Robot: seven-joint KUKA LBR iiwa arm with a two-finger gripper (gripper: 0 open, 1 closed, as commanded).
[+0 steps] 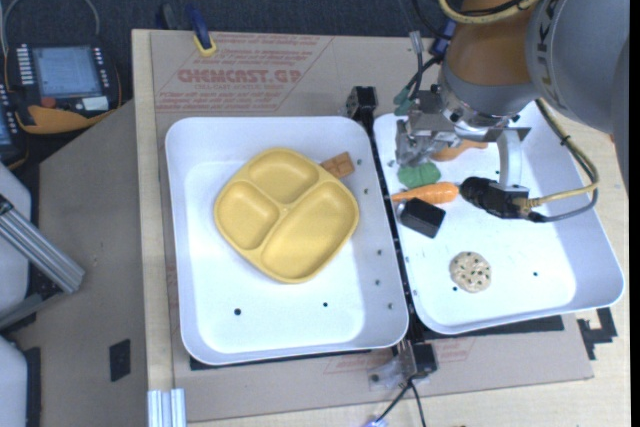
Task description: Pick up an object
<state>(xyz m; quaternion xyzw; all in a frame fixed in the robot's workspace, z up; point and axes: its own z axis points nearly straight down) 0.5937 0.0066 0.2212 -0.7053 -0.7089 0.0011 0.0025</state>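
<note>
- Far to the left, off the bench, sits a small screen box (62, 75) with a grey cable looped over it.
- The bench top is a brown board (260, 75) with red letters printed on it. A little yellow and blue clip (202, 33) sits at its back edge.
- The left bin (190, 245) is white. A yellow plate (286, 213) with three parts lies in the middle of it, a bit toward the back.
- A small brown block (339, 165) touches the plate's back right side, near the bin's right wall.
- The right bin (560, 265) is white too. It sits just beside the left bin.
- An orange carrot (428, 194) lies near the left wall of the right bin. Its long side runs left to right, tilted up a little on the right. I cannot tell which end is the tip.
- A green thing (418, 174) lies just behind the carrot, touching it.
- A small black block (421, 217) lies just in front of the carrot, tilted.
- A round cookie (470, 271) with dark spots lies toward the front of the right bin, well apart from the carrot.
- The gripper (420, 147) hangs over the back left part of the right bin, right above the green thing. I cannot tell how it is set, and nothing is seen held in it.
- A black part with a cable (495, 196) hangs off the arm, just right of the carrot.
- The big orange and grey arm (520, 25) comes in from the back right corner.
</note>
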